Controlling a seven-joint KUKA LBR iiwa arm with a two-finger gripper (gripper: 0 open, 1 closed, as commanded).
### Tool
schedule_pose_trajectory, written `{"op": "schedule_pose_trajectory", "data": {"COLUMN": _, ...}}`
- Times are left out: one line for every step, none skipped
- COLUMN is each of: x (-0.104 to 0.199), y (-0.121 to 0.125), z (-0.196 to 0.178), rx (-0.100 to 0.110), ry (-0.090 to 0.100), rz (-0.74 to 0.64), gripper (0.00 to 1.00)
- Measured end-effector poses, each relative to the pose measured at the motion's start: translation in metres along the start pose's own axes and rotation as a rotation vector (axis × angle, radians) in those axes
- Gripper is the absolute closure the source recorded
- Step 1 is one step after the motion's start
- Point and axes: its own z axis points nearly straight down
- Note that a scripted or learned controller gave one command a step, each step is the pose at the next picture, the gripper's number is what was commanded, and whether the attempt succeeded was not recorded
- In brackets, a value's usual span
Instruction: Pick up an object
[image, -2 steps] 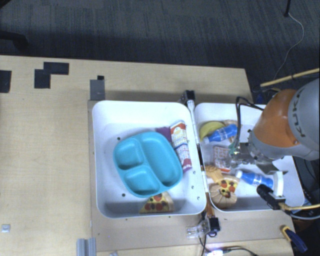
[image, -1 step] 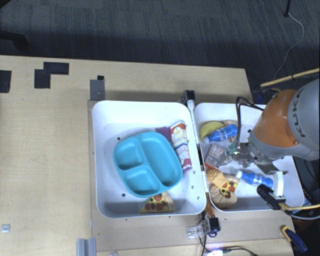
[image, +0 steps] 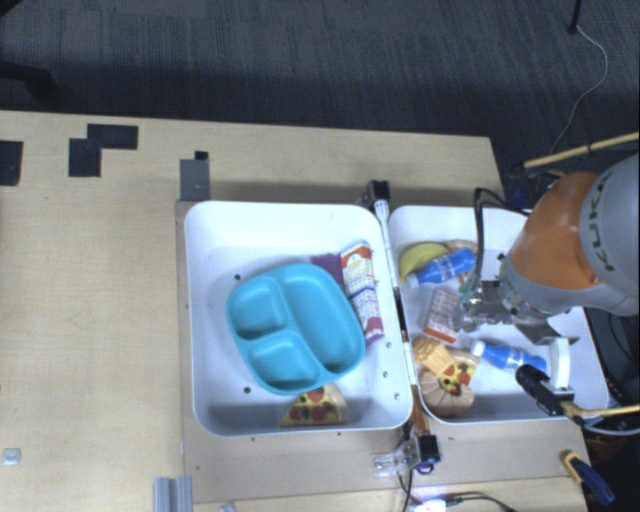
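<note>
The small packet (image: 441, 316) lies flat among clutter in the right bin (image: 590, 350), just below the blue bottle (image: 447, 267) and yellow banana (image: 420, 256). The pincer (image: 476, 304) hangs just beside it, probably lining up a grasp; whether it is spread or pressed together I cannot tell. The left bin (image: 205, 300) holds a blue divided tray (image: 295, 326).

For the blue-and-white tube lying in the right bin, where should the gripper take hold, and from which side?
Probably across the middle of the blue-and-white tube, coming straight down. It lies flat and slender, running from left to lower right, so the fingers should close across its narrow width. The gripper sits just above-left of it.
</note>
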Motion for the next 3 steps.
{"op": "schedule_pose_trajectory", "data": {"x": 0.000, "y": 0.000, "z": 0.000, "rx": 0.000, "ry": 0.000, "rz": 0.000, "gripper": 0.00}}
{"op": "schedule_pose_trajectory", "data": {"x": 0.005, "y": -0.034, "z": 0.026, "rx": 0.019, "ry": -0.005, "rz": 0.006, "gripper": 0.00}}
{"op": "schedule_pose_trajectory", "data": {"x": 0.011, "y": 0.003, "z": 0.027, "rx": 0.022, "ry": -0.004, "rz": 0.004, "gripper": 0.00}}
